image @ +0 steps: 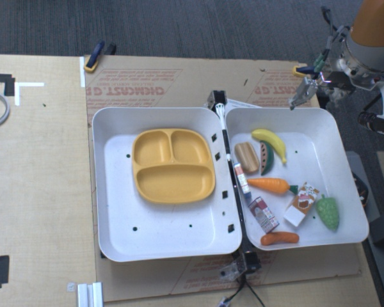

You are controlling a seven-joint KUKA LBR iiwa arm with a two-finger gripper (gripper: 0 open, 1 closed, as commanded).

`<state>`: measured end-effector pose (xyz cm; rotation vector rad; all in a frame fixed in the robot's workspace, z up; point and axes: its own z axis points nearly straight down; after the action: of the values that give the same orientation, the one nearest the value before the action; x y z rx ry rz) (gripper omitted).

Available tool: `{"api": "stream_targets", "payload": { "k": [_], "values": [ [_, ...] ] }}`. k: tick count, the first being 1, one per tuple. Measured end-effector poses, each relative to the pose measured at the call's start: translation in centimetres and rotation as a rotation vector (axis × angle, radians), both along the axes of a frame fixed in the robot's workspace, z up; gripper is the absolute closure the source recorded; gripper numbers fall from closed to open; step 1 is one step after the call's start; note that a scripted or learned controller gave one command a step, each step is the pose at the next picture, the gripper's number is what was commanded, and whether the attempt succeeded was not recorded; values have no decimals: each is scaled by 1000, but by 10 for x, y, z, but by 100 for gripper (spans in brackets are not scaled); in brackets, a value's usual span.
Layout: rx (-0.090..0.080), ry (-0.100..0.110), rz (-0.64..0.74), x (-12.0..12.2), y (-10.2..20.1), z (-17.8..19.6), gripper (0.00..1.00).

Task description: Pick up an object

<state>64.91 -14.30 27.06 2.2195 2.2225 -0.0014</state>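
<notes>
Banana (272, 142), carrot (269, 185) fill right bin (336, 136); left bin (109, 190) holds yellow tray (174, 165).

Two shallow white plastic bins, left (115, 235) and right (336, 146), smooth with a soft sheen. In the left, a yellow three-compartment plastic plate (173, 165), matt and even. In the right, small toy foods of smooth moulded plastic: glossy yellow banana (272, 142), orange carrot (269, 185), tan bread roll (246, 156), pebbled green piece (328, 213), plus a printed, paper-like little carton (302, 203). Underneath, flat brown corrugated cardboard (141, 82), matt, with red print. Beyond the far edge, dark grey carpet (179, 11), rough and woven-looking. At far right, bare metal gripper (305, 89), dull grey.
</notes>
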Motion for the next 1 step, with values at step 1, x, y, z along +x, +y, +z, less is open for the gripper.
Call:
{"api": "stream_targets", "payload": {
  "k": [1],
  "values": [
    [0, 0, 30, 10, 12, -153, 0]
  ]
}}
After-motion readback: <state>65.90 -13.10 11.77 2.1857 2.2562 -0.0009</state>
